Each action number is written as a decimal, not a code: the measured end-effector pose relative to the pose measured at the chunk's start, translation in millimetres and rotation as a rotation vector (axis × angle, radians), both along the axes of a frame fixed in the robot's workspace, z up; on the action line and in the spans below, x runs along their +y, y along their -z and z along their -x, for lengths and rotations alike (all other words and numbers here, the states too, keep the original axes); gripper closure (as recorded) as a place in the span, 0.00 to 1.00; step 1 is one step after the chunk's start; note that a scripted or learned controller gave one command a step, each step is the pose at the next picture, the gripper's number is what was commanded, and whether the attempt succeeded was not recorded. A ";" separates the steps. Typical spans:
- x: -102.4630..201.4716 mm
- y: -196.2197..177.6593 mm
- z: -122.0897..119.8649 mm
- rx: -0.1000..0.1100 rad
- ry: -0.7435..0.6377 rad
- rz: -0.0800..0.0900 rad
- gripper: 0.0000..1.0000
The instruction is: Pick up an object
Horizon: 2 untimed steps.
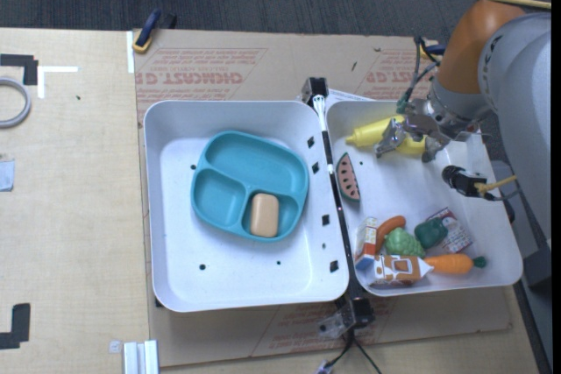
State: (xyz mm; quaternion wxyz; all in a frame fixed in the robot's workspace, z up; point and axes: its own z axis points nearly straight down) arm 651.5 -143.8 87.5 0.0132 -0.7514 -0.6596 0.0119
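Yellow banana (375, 133) – curved, glossy – at pincer (408, 142)

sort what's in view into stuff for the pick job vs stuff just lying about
For the job: hand, yellow plastic banana, watermelon slice, orange toy carrot, green toy vegetable.

Lying about: teal divided plate, tan bread-like block, blue clip.

— What's there to pick in the right bin (504, 276)?

— A yellow banana (372, 133) lying on its side by the far wall, and a watermelon slice (349, 178) against the left wall. At the near end, bunched together: an orange carrot (454, 263), green broccoli (402, 243), a small carton (396, 271).

— And the left bin (175, 276)?

— A teal divided plate (250, 185) lying flat, a tan bread roll (264, 215) in its near-right compartment.
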 end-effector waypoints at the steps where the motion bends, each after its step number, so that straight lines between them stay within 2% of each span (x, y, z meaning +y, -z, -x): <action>1: 0.1 -10.0 -1.5 -0.009 0.000 0.003 1.00; 2: 59.7 -104.7 -3.1 -0.035 0.161 0.008 1.00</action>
